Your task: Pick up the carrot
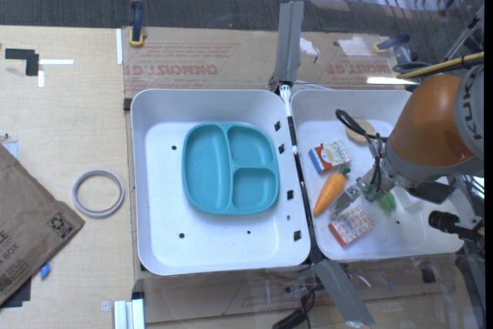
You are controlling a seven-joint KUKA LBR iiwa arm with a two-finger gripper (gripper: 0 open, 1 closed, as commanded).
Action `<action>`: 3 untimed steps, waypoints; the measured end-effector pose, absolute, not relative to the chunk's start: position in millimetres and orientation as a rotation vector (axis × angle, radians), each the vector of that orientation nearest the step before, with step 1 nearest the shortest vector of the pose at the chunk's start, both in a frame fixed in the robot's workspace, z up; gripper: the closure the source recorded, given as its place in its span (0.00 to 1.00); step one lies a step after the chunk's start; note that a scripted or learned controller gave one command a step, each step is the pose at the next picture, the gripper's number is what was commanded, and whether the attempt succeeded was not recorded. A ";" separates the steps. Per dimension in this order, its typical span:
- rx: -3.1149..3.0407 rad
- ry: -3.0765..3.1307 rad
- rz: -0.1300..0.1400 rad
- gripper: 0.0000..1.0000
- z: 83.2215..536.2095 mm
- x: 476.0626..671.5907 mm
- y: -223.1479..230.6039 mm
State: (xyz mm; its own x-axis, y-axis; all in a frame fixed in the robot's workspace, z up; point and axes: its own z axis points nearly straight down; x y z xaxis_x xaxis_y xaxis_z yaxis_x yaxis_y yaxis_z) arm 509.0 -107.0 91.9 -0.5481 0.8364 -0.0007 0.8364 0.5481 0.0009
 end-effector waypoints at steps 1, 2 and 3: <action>1.651 2.671 0.000 0.00 91.9 569.1 -107.4; 1.655 2.666 0.000 1.00 101.0 569.4 -108.5; 1.655 2.666 0.000 0.00 100.9 569.4 -108.5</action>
State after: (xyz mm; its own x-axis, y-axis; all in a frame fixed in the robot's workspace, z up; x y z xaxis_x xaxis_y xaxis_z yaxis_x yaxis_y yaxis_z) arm 569.4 -108.5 100.9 -0.4436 0.8962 -0.0028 0.8962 0.4436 0.0017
